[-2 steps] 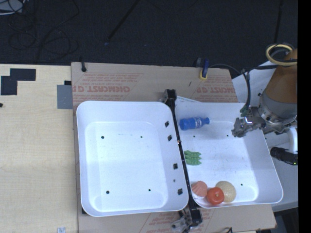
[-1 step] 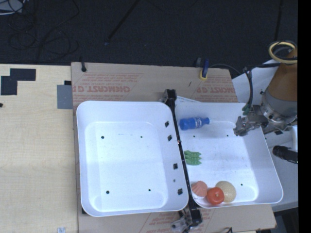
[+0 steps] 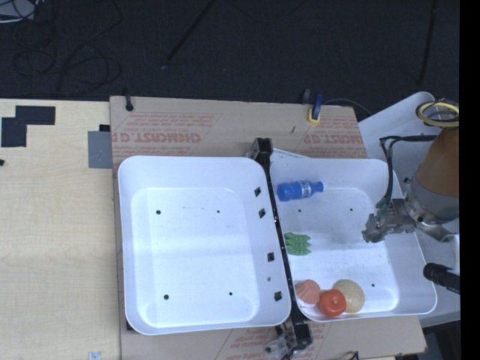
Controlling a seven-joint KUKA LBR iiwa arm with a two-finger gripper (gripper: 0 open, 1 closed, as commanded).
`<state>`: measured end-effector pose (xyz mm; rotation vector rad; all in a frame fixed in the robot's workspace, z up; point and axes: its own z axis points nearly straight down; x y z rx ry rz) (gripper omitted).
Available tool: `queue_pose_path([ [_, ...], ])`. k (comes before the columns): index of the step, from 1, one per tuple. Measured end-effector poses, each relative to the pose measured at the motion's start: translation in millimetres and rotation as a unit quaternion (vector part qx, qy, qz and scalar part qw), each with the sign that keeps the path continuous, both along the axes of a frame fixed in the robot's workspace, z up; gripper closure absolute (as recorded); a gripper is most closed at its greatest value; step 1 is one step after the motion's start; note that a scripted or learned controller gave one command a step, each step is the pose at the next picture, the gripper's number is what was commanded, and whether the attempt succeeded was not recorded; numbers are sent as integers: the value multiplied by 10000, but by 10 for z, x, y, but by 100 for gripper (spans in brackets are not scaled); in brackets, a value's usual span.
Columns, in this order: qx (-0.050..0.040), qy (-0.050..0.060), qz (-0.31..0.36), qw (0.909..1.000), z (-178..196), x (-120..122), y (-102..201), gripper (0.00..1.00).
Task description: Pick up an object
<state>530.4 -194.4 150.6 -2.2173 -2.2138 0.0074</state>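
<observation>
1. White plastic forms the two shallow bins, set side by side on a cardboard sheet over the surface: the left bin and the right bin.
2. Grey and orange-banded, the arm reaches in from the camera view's right, and its end effector hangs low over the right bin's right side, near the rim.
3. Whether the end effector is released or clenched cannot be told; nothing shows in its grip.
4. One blue bottle lies on its side at the far end of the right bin, up and left of the end effector, well apart from it.
5. One green toy lies near the divider, left of the end effector.
6. Three round items cluster at the near edge: one pink ball, one red ball, one cream ball, all below and left of the end effector.
</observation>
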Motion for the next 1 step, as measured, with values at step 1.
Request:
queue_pose_path([
  [1,-7,-31,-3,10000,17,29,-6,0],
])
